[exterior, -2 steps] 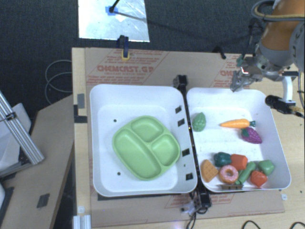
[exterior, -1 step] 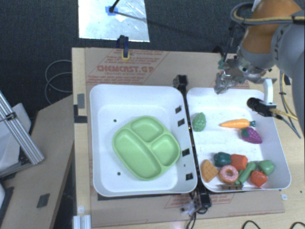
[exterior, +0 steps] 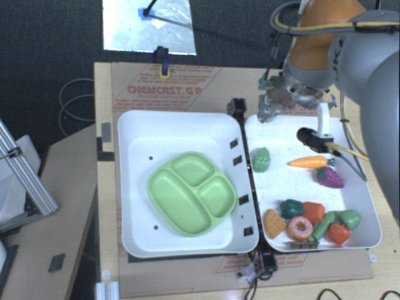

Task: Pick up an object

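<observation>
My gripper (exterior: 267, 112) hangs over the far left corner of the right bin (exterior: 361, 195), above its rim, with nothing seen between its fingers. In that bin lie a green leafy toy (exterior: 260, 159) near the left wall, an orange carrot (exterior: 308, 162) in the middle and a purple grape bunch (exterior: 330, 177) to its right. Along the near wall sit a bread piece (exterior: 274, 222), a pink donut (exterior: 299, 228), a dark green vegetable (exterior: 290, 207), a red piece (exterior: 314, 211) and more green and red toys (exterior: 342, 225).
The left bin (exterior: 134, 136) holds a light green divided plate (exterior: 191, 192). A black divider with clips (exterior: 245, 167) runs between the two bins. The grey arm (exterior: 369, 55) reaches in from the upper right.
</observation>
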Motion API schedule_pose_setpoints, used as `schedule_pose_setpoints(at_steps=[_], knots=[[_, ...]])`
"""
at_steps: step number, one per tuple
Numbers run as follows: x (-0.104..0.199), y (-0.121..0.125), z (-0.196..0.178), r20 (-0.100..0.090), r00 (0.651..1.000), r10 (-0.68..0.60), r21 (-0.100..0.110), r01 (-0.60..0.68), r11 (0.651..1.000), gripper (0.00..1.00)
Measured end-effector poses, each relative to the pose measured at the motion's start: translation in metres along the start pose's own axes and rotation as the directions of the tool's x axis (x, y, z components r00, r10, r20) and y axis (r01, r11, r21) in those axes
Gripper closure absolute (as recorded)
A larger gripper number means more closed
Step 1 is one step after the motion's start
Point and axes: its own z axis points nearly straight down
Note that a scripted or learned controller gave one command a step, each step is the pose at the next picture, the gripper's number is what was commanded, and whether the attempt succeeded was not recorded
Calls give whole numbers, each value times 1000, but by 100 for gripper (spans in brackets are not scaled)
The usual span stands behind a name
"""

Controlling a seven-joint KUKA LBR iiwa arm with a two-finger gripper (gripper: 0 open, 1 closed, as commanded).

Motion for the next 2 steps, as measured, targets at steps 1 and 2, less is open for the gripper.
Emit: schedule_pose_setpoints(at_steps=[1, 2], knots=[[5, -2, -20, 2, 1000, 5, -1, -5, 1000, 100], [12, -10, -17, 3, 1000, 5, 1, -5, 1000, 100]])
